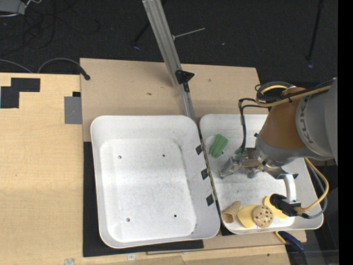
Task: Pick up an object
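Seemingly gripper [227, 170] tips blur near green block [218, 145]

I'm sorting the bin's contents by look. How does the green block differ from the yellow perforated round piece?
The green block is green and boxy; the yellow round piece is pale yellow, rounded and dotted with holes. The green block lies alone near the right bin's upper left; the round piece sits at the near edge, crowded against a tan piece. Both lie in the right bin, apart from the gripper.
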`<state>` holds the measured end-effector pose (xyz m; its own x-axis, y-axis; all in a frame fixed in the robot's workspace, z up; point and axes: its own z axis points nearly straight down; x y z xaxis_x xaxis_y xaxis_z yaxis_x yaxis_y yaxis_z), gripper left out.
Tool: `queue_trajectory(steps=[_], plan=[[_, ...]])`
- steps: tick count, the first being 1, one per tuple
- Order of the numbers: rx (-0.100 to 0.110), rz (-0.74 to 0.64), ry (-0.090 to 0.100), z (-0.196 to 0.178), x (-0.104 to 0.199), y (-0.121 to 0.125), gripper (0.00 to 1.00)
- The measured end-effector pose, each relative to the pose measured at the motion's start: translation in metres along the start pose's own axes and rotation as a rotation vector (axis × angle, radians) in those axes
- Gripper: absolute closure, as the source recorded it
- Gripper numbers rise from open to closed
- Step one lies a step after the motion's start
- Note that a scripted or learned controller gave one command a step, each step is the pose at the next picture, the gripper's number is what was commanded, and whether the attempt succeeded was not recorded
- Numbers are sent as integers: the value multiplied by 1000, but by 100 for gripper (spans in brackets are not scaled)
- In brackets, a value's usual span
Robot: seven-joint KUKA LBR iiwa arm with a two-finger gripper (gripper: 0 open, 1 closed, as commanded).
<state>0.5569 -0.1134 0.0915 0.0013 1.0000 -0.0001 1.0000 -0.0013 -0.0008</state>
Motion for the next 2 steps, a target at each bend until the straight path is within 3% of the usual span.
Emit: queue_trajectory(steps=[1, 2], plan=[[0, 7, 2, -11, -1, 0, 100], [-3, 7, 0, -72, -6, -5, 100]])
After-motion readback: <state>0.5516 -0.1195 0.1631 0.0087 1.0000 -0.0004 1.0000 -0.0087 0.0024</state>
